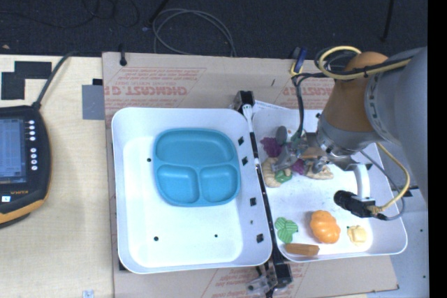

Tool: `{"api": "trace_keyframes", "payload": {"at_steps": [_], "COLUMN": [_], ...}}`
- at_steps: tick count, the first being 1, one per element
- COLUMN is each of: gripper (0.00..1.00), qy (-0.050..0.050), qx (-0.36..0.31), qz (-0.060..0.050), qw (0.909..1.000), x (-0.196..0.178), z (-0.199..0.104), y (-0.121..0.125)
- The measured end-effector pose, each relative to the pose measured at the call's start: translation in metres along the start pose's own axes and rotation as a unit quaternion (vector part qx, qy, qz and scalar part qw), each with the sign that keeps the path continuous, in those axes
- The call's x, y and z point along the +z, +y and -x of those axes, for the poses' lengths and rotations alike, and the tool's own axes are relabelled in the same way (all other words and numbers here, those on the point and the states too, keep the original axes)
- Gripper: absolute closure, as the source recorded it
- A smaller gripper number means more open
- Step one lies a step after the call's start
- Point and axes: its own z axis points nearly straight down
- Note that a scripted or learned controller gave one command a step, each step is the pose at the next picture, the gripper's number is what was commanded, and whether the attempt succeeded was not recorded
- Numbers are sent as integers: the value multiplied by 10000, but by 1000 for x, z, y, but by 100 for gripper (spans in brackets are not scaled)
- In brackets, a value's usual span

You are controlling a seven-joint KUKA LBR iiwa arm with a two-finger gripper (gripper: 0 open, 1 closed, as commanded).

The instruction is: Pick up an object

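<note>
My gripper (295,150) is low in the right bin (392,237), in the middle of a cluster of small toys near the bin's back left. A purple piece (270,145) lies just left of it, and another purple piece (299,166) sits right below it. A green piece (282,176) and beige pieces (268,169) touch the same cluster. The gripper's tips are lost among these toys, so I cannot tell whether anything is between them. The orange-banded wrist (349,105) rises to the right.
An orange toy pepper (324,226), a yellow piece (357,234), a brown sausage (302,249) and a green leaf (286,227) lie along the right bin's front. A blue divided plate (195,166) sits in the left bin (133,227). A teach pendant (17,157) lies at far left.
</note>
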Motion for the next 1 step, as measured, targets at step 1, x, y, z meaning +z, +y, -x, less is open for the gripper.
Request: {"api": "trace_keyframes", "payload": {"at_steps": [1], "gripper": [0], "qy": [-17], "qx": [-23], "qz": [10], "qw": [10000], "x": [25], "z": [5], "y": [62]}}
